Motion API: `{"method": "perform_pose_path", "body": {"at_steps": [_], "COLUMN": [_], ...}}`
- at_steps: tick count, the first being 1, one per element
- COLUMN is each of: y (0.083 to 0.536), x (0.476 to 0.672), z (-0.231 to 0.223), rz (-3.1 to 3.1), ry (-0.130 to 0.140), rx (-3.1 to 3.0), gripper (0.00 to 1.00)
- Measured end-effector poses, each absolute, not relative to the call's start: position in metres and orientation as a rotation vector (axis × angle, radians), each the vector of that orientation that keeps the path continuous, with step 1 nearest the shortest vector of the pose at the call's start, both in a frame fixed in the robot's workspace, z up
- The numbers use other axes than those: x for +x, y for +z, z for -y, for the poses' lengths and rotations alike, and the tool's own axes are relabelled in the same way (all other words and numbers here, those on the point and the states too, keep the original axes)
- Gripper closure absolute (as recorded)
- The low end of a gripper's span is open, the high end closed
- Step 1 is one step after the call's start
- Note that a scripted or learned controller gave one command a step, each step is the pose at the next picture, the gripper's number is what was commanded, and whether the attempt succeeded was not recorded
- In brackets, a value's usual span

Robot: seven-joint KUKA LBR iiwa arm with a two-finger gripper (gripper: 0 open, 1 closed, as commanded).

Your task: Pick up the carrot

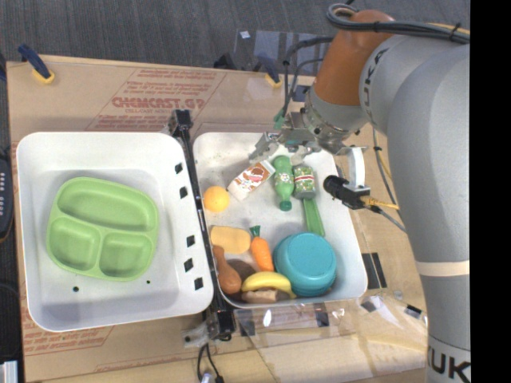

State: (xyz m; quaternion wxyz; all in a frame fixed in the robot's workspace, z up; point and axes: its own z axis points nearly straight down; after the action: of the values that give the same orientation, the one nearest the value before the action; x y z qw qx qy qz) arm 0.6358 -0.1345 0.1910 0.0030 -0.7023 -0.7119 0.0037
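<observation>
Cardboard-covered desk, two bins. We judge the carrot (261,252) light, rigid, slick; grip mid-body. Gripper (281,140) hovers above; jaws' state we cannot tell.

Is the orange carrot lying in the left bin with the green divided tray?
No, the orange carrot lies in the right bin, beside the teal bowl.

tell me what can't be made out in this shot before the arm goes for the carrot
- Gripper, camera view: the grey wrist covers its fingers, so open or shut is unreadable.
- Small white carton: label print too small to read.
- Brown sausage-shaped toy and tan piece under the yellow banana: partly covered, full shapes hidden.
- Orange carrot with green top: its lower end is tucked behind the banana.
- Green three-compartment plastic tray: nothing hidden.
</observation>
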Motion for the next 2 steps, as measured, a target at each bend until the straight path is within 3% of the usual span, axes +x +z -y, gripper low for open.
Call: {"method": "perform_pose_path", "body": {"at_steps": [1, 2], "y": [0.090, 0.092], "x": [0.568, 0.509], "z": [0.119, 0.098], "rz": [2.206, 1.824], "ry": [0.013, 0.004], "rx": [-2.223, -2.545], "gripper": [0.00, 0.00]}}
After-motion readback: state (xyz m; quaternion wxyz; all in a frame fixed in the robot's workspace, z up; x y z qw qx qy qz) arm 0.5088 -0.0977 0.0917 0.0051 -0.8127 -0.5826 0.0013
